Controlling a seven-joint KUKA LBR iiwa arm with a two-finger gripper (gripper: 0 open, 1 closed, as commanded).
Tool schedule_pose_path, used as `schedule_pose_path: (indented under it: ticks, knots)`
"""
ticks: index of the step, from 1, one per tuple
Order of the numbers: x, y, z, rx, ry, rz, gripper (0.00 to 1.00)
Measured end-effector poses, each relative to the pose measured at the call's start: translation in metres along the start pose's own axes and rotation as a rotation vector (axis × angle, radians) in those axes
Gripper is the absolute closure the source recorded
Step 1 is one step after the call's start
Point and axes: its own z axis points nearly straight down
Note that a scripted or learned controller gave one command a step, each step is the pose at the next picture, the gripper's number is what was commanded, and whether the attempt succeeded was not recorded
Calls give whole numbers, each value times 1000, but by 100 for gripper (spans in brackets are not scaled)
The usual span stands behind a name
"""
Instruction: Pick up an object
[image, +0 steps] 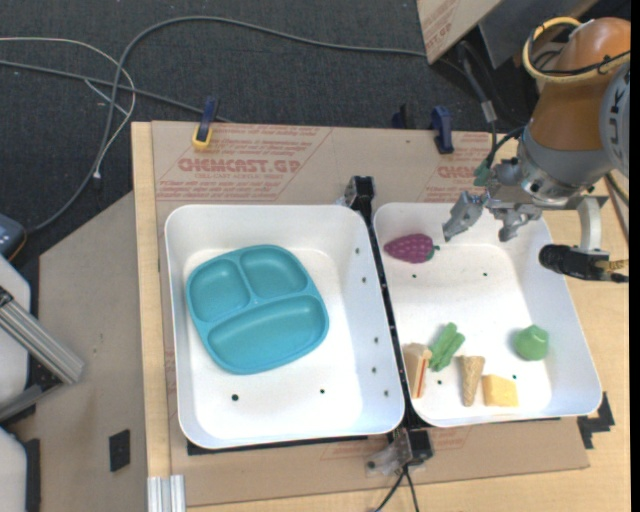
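My gripper hangs over the far end of the right bin, its two fingers spread open with nothing between them. A purple bunch of grapes lies just left of it near the bin's far left corner. Toward the near end lie a green leafy piece, a tan and orange slice, a cone, a yellow cheese block and a green round piece.
The left bin holds a teal divided plate. A black clamp sits at the far end between the bins. Blue clips pin the cardboard base. The grey arm with its orange band enters from the right.
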Motion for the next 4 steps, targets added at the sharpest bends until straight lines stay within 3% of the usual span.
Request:
schedule_pose_path:
  ticks: [1,4]
  knots:
    - [0,3,-7,-13,-2,-2,0]
    - [4,-3,136,-8,-1,-2,0]
